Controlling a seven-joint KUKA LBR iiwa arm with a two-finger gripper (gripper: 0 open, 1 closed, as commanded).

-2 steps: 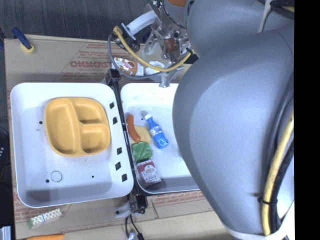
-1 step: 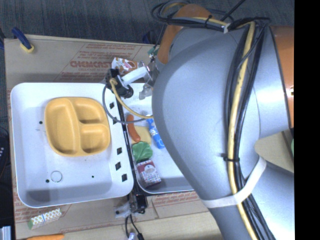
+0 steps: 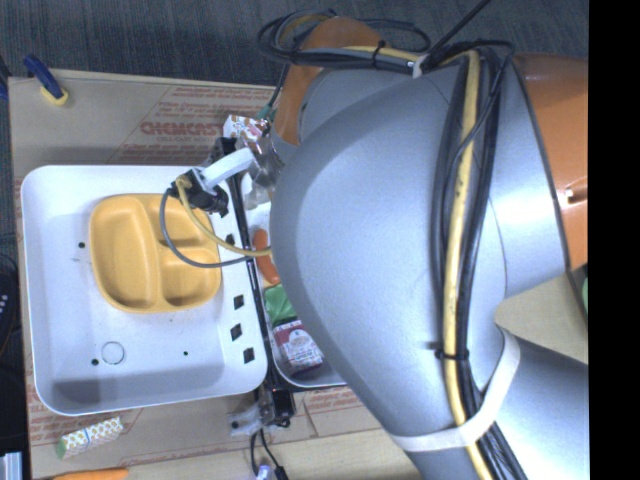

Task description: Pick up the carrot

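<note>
Carrot (image 3: 260, 239) peeks beside arm (image 3: 400, 248); pincer hidden.

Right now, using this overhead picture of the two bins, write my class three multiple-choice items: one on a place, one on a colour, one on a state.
1. Where is the divided tray?
A. left bin
B. on the cardboard
C. on the arm

2. What colour is the tray?
A. blue
B. yellow
C. black

3. How does the tray lie?
A. flipped over
B. on edge
C. flat, hollows up

Key: 1 A, white bin walls surround it; 2 B, it is plainly yellow; 3 C, both hollows face the camera.
</note>
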